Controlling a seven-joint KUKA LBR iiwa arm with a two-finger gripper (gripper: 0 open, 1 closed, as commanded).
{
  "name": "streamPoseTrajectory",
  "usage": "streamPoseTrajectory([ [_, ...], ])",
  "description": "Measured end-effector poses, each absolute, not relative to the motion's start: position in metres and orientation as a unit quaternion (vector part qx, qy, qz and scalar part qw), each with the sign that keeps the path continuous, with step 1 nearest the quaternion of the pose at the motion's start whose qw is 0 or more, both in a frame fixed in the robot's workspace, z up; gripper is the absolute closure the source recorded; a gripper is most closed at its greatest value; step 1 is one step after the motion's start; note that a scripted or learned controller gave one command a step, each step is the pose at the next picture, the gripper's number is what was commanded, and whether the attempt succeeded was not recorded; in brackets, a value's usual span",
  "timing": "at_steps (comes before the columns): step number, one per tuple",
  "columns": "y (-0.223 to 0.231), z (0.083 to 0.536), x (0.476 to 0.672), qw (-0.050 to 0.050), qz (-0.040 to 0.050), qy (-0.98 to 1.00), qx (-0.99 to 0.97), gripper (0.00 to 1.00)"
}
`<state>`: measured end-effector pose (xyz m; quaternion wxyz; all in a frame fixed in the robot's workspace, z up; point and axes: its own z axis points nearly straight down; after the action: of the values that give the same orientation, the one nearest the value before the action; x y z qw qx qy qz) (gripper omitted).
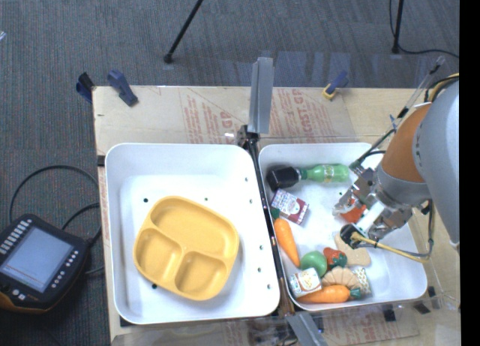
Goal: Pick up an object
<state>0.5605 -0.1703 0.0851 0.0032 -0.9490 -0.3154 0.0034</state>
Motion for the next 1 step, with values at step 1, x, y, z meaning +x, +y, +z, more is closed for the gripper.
streamPoseTrajectory([
  [1,-0.1701,0.0924,0.5584,0.006,0.0069,-0.316,-0.949,1.0],
])
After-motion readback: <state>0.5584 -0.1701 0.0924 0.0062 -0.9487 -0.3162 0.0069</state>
